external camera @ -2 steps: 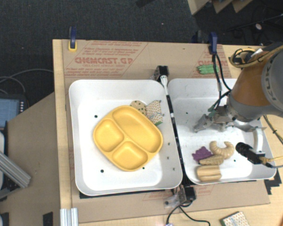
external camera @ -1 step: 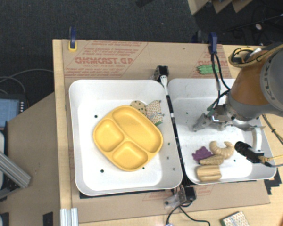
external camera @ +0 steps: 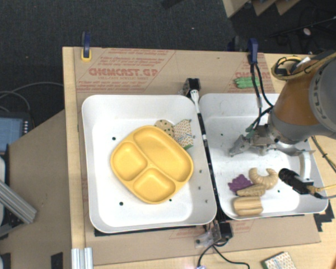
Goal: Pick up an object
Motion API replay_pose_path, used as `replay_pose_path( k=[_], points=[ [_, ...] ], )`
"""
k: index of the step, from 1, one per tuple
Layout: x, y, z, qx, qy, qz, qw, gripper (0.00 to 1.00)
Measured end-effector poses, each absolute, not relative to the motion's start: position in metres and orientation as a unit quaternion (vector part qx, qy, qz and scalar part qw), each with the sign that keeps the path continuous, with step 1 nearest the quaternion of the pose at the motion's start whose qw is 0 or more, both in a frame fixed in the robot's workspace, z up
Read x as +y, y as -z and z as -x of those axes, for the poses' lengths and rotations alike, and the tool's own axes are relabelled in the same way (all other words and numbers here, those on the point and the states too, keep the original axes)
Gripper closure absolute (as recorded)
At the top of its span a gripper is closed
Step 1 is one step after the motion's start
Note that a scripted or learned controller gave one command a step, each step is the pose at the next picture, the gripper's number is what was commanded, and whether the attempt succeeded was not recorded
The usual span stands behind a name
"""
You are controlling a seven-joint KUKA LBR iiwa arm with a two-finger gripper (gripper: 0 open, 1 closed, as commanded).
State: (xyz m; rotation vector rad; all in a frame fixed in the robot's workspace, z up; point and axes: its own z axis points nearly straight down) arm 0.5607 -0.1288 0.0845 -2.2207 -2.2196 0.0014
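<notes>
Hovering low over the right bin (external camera: 229, 112), the gripper (external camera: 243, 143) appears to have its fingers parted, gripping nothing; purple toy (external camera: 240, 182), tan curved piece (external camera: 264, 178) and tan cylinder (external camera: 247, 206) lie nearer the front, clear of it.

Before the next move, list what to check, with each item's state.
1. Gripper is over the right bin: ok.
2. Gripper is free of any load: cannot tell.
3. Targets lie in the same bin as the gripper, namely the purple piece, tan curl and tan roll: ok.
4. Targets are spaced for a clean single pick: not ok, as the three are bunched close together.
5. Yellow plate sits in the left bin, away from the arm: ok.
</notes>
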Motion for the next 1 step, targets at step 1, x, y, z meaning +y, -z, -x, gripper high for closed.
replay_pose_path(
  k=[1],
  points=[
    [-0.1288, -0.0845, -0.5607, -0.707, -0.0004, 0.707, 0.001, 0.0]
  ],
)
